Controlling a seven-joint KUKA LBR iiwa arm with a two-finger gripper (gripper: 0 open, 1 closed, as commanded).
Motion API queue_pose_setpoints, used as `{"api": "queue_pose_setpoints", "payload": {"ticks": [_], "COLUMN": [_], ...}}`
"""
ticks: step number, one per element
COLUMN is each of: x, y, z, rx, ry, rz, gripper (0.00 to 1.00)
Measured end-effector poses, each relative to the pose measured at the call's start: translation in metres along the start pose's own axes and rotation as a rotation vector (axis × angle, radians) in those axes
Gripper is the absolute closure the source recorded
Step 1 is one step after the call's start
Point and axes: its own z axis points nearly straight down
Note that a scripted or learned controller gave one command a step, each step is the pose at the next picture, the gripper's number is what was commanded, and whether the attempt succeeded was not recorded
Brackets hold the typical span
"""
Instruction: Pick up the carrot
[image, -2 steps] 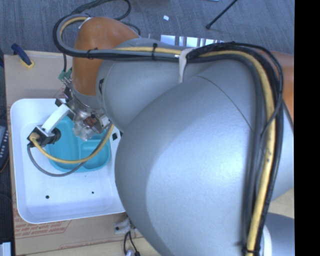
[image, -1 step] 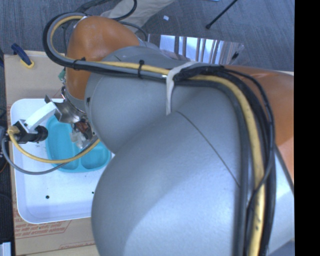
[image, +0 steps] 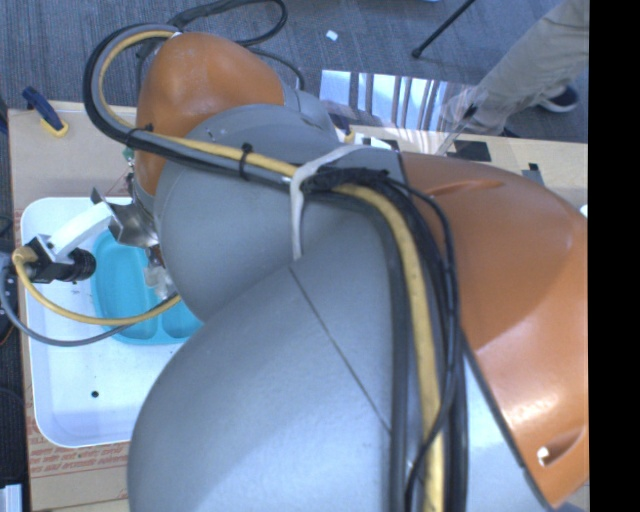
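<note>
Arm (image: 330, 330) spreading across most of the bench, cables (image: 400, 260) along it. Left bin (image: 50, 400) with bare floor toward its near rim. Blue tray (image: 125, 290) partly under the wrist. Carrot hidden. Gripper state impossible to tell.

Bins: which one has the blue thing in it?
The left white bin, under the arm's wrist end; the blue object lies in it.

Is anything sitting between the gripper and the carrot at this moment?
Cannot tell. The arm covers most of the view, and no carrot can be made out. In the white bin on the left, a blue object lies under the wrist hardware; whether it blocks anything is unclear.
</note>
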Motion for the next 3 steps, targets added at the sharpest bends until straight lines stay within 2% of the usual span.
{"api": "queue_pose_setpoints", "payload": {"ticks": [1,2,3], "x": [-0.021,-0.061,-0.051], "y": [0.040,0.106,0.102], "z": [0.142,0.039,-0.048], "rx": [0.010,0.010,0.010], "ry": [-0.012,0.007,0.006], "rz": [0.037,-0.072,-0.300], "gripper": [1.00,1.00,1.00]}}
